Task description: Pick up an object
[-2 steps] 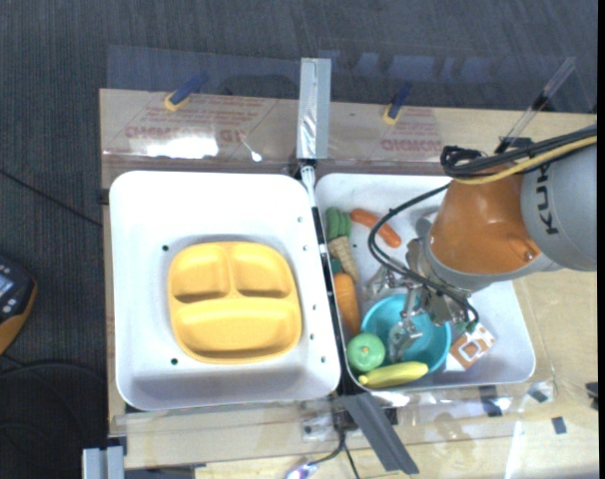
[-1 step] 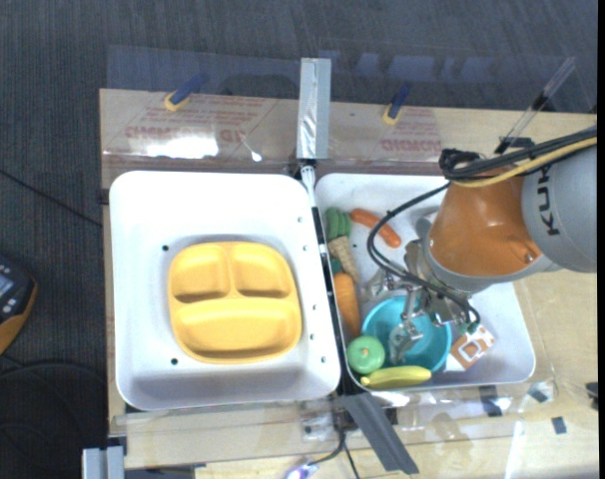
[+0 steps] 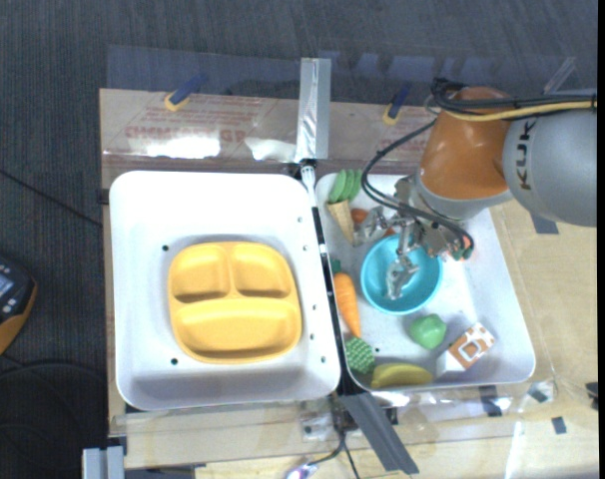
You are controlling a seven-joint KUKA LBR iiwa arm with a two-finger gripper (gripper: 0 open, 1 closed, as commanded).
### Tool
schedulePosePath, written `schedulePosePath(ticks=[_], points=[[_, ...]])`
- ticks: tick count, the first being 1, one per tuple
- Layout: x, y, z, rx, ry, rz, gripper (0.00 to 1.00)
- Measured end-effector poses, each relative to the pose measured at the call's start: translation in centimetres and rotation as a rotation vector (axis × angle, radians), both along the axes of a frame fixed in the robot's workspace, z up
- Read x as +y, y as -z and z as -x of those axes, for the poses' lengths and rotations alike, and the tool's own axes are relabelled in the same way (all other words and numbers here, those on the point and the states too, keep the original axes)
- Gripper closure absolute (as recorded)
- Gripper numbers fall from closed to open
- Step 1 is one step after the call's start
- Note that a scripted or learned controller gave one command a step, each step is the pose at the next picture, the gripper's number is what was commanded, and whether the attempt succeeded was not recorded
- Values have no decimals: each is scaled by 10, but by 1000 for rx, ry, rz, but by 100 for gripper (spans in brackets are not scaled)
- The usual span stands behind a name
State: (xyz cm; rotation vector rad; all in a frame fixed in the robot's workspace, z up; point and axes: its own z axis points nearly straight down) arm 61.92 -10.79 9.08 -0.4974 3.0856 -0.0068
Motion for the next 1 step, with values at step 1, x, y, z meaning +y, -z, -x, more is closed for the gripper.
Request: schedulePosePath(ticks=[1], points=[[5, 0, -7, 4, 127, -3, 0]])
